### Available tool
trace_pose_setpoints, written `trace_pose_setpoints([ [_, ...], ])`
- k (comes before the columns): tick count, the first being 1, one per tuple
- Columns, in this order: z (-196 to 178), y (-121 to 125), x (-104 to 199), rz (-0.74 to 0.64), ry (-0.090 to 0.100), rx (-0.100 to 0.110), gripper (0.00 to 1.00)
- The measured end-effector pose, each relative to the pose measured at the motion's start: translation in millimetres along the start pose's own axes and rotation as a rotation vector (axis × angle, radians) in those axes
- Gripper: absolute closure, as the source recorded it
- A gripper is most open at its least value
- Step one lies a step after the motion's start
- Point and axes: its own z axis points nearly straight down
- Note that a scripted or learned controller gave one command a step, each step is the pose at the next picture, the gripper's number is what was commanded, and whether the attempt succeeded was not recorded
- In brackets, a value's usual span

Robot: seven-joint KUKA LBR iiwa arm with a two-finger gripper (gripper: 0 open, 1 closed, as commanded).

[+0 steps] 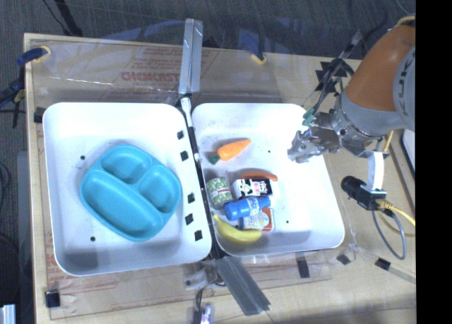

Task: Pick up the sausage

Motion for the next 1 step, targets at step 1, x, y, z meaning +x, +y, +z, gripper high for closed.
trace_pose_setpoints([
  [1, -9.6, 0.5, 0.1, -0.006, 0.0, 0.001, 1.0],
])
